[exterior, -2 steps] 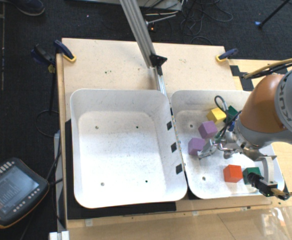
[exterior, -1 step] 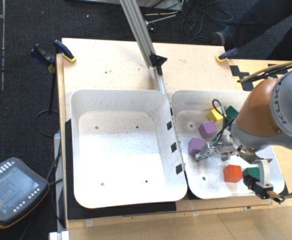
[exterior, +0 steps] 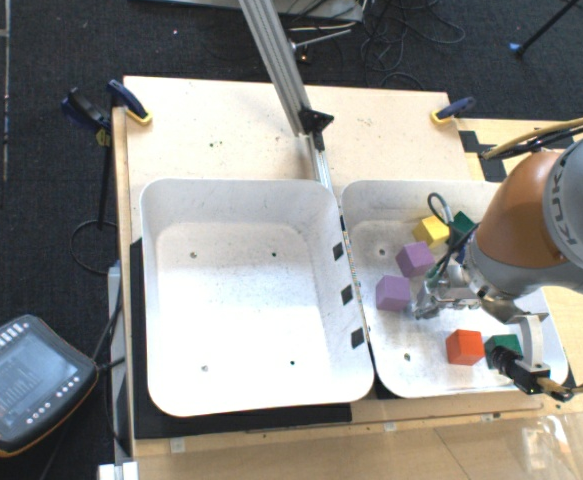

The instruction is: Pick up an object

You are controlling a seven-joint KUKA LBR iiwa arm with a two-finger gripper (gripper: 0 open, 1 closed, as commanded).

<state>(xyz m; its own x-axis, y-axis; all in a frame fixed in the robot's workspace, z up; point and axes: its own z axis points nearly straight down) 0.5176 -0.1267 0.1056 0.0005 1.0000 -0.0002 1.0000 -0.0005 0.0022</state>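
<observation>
Purple blocks (exterior: pixel 394 293) lie beside the fingers (exterior: pixel 429 303); whether those are spread, I cannot tell.

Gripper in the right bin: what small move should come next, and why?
Probably a short shift toward the lower purple block before descending. The gripper sits low in the right bin, just beside that block rather than over it, and no block shows between its fingers.

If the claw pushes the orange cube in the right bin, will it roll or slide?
The orange cube looks flat-sided, so it would probably slide, not roll. It appears small and solid, likely light and stiff. A green block close beside it might get pushed too.
</observation>
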